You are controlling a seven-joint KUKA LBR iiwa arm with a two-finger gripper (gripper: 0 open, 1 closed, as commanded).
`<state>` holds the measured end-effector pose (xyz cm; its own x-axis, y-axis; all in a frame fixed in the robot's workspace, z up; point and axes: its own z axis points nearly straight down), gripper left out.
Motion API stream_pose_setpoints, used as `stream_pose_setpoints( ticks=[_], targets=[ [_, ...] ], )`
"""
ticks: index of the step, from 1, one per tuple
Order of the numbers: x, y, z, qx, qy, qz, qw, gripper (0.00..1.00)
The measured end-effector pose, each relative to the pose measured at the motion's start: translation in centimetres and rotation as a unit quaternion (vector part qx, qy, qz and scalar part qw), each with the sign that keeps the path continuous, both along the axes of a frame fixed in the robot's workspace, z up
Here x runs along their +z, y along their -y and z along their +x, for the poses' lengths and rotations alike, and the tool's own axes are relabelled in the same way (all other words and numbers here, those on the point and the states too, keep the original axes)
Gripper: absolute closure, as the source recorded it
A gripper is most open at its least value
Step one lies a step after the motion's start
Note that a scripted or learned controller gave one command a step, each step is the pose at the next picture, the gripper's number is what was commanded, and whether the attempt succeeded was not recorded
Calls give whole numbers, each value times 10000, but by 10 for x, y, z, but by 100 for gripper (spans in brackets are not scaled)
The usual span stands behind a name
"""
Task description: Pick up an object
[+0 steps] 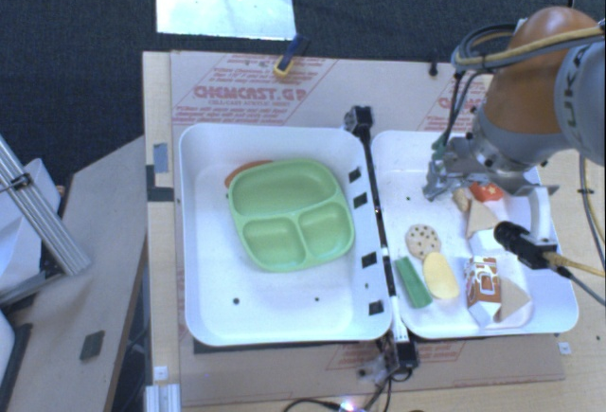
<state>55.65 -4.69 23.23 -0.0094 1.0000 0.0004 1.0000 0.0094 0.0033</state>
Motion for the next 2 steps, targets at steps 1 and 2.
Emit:
stream_pose_setpoints(
  ticks=[1, 2],
  targets=[
    [-4, -44, -1, -8, -12, 2, 10000, 100],
    [-13, -78, 0, -15, -13, -1, 10000, 100]
  ],
)
